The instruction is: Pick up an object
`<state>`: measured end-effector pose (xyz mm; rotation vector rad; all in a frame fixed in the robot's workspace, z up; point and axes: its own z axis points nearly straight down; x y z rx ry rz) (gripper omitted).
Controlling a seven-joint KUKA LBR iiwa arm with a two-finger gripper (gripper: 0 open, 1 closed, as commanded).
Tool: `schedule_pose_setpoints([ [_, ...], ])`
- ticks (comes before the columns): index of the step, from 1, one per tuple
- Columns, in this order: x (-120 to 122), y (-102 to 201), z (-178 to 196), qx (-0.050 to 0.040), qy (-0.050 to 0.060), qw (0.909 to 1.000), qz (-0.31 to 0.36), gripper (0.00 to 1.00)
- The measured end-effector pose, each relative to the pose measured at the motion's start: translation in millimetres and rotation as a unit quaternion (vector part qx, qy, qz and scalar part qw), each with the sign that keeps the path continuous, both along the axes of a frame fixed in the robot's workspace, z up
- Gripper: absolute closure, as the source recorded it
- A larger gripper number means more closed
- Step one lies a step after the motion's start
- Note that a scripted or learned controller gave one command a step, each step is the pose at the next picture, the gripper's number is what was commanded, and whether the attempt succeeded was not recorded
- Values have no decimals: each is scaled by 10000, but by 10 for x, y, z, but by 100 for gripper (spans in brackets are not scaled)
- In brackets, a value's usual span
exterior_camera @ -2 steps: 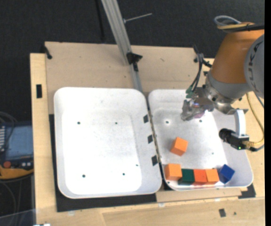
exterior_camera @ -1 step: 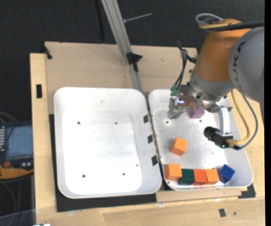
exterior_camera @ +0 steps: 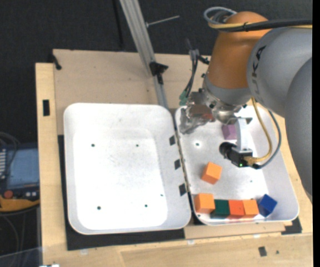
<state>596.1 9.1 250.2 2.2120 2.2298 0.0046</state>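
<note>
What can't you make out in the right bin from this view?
- Gripper: finger state unreadable, blurred under the wrist.
- Purple object: partly hidden by the arm; shape unclear.
- Right bin: far corner covered by the arm.
- Green block: lower edge hidden behind the bin rim.

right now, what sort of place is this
Probably a robotics lab test bench: a grey and orange arm reaches over two white bins, the right one holding coloured blocks, with a control pendant alongside.

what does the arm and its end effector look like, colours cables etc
The arm is thick, rounded and grey, with an orange band above the wrist. The end effector is a small metallic silver and grey assembly. A yellowish cable loops beside it to a black fitting showing a green light.
</note>
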Motion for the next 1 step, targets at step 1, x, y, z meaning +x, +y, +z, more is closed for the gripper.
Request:
schedule_pose_setpoints([
  [1, 148, 462, -118, -7, 8, 10000, -8, 100],
])
